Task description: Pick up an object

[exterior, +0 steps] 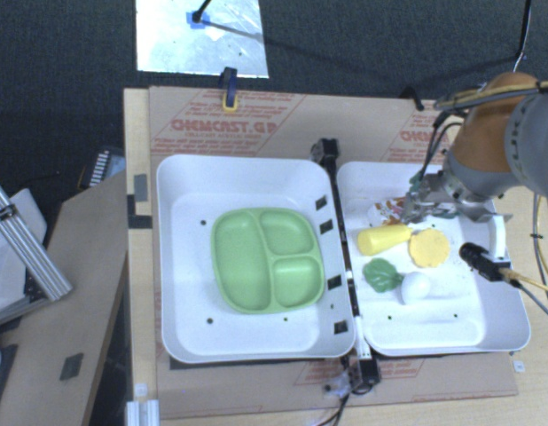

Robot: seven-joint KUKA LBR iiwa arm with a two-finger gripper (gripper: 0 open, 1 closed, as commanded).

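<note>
I'm parked low over the right bin (pixel 500 327) because the yellow cone (pixel 383 238), yellow disc (pixel 430 248), green piece (pixel 381 276) and white egg (pixel 417 287) are clustered there, beside the green tray (pixel 265 260).

You've got two white bins: left bin (pixel 181 193) holds a light green divided plate (pixel 265 260); right bin (pixel 460 322) has a yellow cone-like piece (pixel 383 238), yellow round piece (pixel 429 248), dark green lump (pixel 381 275), white egg shape (pixel 416 287). Your desk (pixel 283 118) is tan with red lettering.
</note>
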